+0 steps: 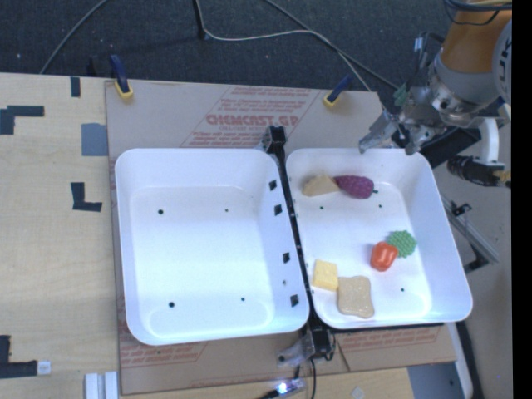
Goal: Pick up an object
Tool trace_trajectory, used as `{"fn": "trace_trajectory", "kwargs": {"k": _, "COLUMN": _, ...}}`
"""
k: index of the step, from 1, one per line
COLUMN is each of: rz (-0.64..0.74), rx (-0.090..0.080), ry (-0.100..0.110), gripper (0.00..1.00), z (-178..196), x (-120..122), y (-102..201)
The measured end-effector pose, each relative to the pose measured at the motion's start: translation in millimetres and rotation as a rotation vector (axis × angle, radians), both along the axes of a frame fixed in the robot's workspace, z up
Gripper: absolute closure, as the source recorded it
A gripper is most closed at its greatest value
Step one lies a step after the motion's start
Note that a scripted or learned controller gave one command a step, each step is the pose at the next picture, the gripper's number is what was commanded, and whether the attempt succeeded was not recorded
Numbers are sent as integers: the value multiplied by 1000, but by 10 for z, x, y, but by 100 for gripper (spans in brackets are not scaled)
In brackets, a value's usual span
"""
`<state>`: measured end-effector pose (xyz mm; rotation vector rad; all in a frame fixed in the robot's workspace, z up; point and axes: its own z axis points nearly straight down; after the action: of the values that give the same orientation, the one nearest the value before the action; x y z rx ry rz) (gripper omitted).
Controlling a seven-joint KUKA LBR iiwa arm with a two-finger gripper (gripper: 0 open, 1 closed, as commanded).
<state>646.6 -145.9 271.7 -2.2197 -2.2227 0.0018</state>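
My gripper (389, 138) hangs with fingers spread over the far rim of the right bin (440, 223), which holds a purple grape bunch (355, 186), red pepper (382, 256), green broccoli (402, 242), cheese wedge (326, 275) and bread slice (356, 297).

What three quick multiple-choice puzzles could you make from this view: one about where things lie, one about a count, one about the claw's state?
1. Where do the toy foods lie?
A. left bin
B. right bin
C. on the cardboard

2. How many items are in that bin?
A. three
B. six
C. nine

3. Where is the claw?
A. above the bin's far right corner, away from the food
B. touching the bread slice
C. over the left bin

Answers: 1 B, all food sits in the right bin. 2 B, purple grapes, tan piece, green piece, red pepper, yellow cheese, bread slice. 3 A, it hovers by the rim.
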Motion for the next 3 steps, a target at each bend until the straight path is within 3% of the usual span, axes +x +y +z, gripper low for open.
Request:
{"fn": "trace_trajectory", "kwargs": {"k": 1, "rz": 0, "rx": 4, "ry": 17, "gripper": 0, "z": -1748, "x": -383, "y": 361}}
{"fn": "trace_trajectory", "kwargs": {"k": 2, "rz": -6, "rx": 4, "ry": 33, "gripper": 0, "z": -1913, "x": 162, "y": 311}}
{"fn": "trace_trajectory", "kwargs": {"k": 3, "rz": 0, "rx": -1, "ry": 1, "gripper": 0, "z": -1872, "x": 213, "y": 524}}
